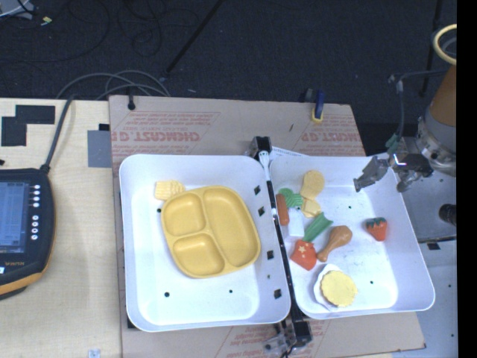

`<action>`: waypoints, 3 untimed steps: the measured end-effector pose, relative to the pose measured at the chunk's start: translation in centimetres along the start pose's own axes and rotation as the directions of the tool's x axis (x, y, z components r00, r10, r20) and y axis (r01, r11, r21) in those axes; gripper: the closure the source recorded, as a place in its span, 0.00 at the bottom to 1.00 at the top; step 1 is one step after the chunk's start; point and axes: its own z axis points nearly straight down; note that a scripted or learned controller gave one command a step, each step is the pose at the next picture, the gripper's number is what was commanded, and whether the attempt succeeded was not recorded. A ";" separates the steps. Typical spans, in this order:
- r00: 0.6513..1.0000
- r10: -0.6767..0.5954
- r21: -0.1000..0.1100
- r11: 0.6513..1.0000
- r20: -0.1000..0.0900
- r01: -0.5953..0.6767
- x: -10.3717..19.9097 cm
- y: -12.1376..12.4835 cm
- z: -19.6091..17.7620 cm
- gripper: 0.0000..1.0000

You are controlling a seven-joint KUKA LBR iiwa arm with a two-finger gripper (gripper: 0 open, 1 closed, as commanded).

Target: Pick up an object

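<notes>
My gripper (388, 176) hangs over the upper right part of the right bin (417, 289), its fingers (369, 174) spread open with nothing between them. Below it lies a small red strawberry-like toy (377, 229). Further left in that bin are a yellow piece (313, 182), a green piece (292, 198), an orange sausage shape (282, 209), a green bean pod (318, 226), a brown drumstick (336, 241) and a red piece (303, 253). A round yellow and white toy (337, 288) sits near the front.
The left bin (141, 289) holds a yellow divided plate (211, 230) and a small yellow waffle piece (169, 190). A black divider (273, 222) runs between the bins. A teach pendant (19, 226) lies at the far left of the bench.
</notes>
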 end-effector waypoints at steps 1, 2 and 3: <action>1.000 -0.002 0.008 1.000 -0.002 0.002 0.0 0.0 -0.5 1.00; 1.000 -0.010 0.007 1.000 -0.005 0.010 12.6 -0.2 5.5 1.00; 1.000 -0.003 -0.025 1.000 0.002 0.003 15.7 -2.6 -19.7 1.00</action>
